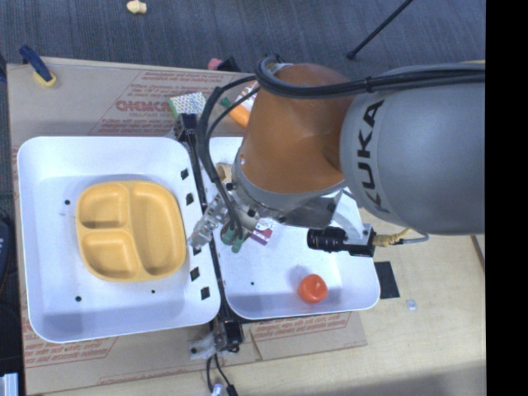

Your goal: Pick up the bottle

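The hand (pixel 221 225) hangs low over the right bin (pixel 346 291), grip state unclear; it could clip the divider and miss the bottle.

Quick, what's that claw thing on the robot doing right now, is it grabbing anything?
Gripper: low in the right bin by the divider; whether it grips anything cannot be told.
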Controlling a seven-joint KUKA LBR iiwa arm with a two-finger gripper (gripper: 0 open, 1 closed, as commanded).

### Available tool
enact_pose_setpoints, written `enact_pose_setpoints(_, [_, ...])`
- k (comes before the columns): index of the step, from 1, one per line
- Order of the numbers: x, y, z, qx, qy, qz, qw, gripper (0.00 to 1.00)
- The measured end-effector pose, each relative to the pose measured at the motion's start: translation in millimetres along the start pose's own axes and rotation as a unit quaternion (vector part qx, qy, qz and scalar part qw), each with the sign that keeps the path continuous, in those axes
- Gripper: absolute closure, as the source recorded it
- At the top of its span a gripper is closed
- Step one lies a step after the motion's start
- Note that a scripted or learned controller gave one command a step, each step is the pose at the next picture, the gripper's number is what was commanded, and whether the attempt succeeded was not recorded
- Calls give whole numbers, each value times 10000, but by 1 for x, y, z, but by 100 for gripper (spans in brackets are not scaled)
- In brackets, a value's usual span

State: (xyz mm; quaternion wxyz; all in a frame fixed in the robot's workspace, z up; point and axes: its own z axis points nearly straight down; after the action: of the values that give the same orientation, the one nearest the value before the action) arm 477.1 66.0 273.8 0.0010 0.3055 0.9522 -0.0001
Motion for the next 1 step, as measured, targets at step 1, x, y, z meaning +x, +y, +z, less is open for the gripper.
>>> enact_pose_setpoints(1, [30,40,1,5,4,371,9993,100])
